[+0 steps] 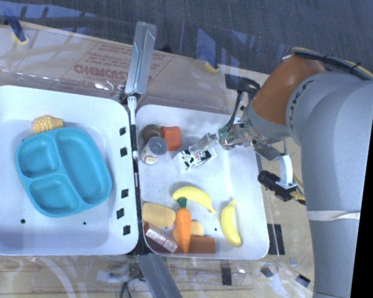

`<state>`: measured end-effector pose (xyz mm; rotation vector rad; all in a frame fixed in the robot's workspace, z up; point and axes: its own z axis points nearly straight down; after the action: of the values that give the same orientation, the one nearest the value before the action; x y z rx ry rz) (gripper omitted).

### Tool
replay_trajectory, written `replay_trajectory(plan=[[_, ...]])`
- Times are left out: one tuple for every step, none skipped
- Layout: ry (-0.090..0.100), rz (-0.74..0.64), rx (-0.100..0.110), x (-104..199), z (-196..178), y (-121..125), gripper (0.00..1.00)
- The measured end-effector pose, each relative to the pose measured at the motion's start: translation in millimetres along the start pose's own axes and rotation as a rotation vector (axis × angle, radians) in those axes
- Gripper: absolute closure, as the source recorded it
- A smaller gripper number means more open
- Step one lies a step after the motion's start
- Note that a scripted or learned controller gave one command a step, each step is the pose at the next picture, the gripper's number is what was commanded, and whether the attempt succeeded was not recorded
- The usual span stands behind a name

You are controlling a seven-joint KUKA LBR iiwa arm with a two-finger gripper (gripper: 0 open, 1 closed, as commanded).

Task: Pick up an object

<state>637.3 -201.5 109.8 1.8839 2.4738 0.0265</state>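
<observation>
Gripper (208,149): low in the right bin's (253,208) upper part; finger state cannot be told.
Nearest object: black-and-white item (195,158), touching or just below-left of the tip.
Long axis: slanted, lower-left to upper-right.

blue tray (65,170) | yellow bananas (194,196) (two) | orange carrot (182,227) | white bins (15,105) | orange cup (171,137)
</observation>
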Motion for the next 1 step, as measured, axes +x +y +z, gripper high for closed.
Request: replay_trajectory(plan=[[0.009, 0.009, 0.021, 17.1, -108.8, -14.3, 0.0]])
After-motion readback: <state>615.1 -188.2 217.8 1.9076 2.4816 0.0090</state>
